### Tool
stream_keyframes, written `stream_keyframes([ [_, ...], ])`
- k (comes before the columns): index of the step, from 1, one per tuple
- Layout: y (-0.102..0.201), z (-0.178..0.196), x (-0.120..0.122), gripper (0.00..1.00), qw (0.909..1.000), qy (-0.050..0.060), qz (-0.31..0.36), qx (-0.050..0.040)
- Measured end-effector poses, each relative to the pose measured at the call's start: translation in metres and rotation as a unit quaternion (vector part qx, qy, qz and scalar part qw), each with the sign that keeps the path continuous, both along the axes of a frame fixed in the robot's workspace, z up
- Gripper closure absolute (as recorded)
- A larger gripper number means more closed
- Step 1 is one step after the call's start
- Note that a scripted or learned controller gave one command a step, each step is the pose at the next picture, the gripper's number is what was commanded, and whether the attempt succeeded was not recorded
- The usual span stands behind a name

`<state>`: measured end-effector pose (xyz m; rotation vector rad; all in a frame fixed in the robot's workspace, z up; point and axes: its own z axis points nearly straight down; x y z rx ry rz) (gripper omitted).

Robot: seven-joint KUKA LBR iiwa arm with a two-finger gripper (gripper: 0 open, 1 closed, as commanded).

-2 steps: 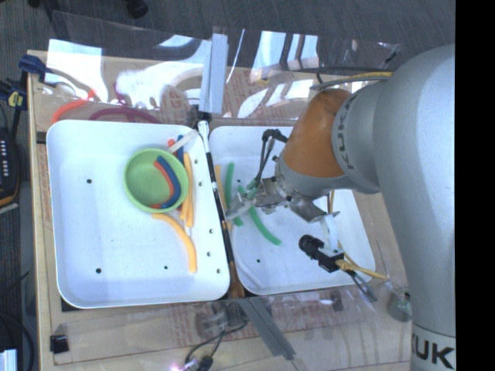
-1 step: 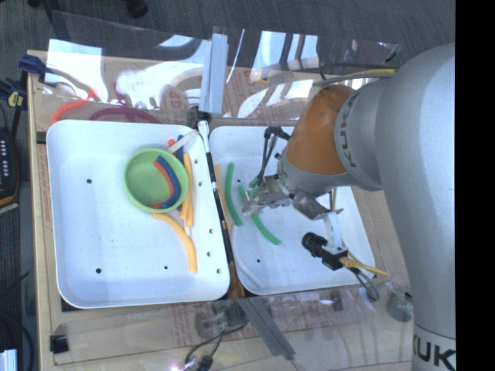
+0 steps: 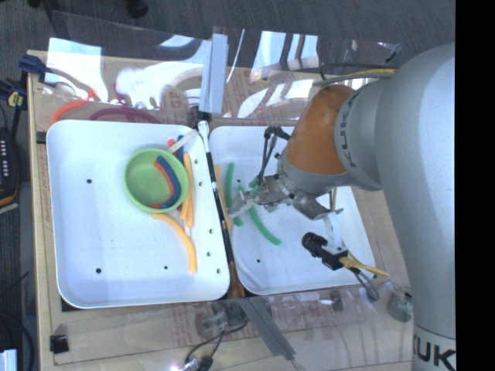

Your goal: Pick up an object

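Note:
My gripper (image 3: 249,200) is low in the right bin (image 3: 290,273), at its left side, above a cluster of green sticks. One green stick (image 3: 265,229) lies just below and right of it, and another green stick (image 3: 230,179) lies up and left of it. A thin orange stick (image 3: 220,185) rests along the bin's left wall. No object shows clearly between the gripper's tips, which the wrist partly hides.
The left bin (image 3: 85,230) holds a green bowl (image 3: 153,181) with blue and red pieces inside, several orange sticks beside it, and a long curved orange stick (image 3: 183,240) below it. The grey arm covers the right bin's upper right.

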<state>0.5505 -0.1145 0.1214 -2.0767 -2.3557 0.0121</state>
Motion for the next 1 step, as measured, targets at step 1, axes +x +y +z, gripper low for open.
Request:
stream_keyframes([
  [1, -0.003, -0.0246, 0.0241, 0.0, 0.9997, -0.005, 0.024, 0.0008],
])
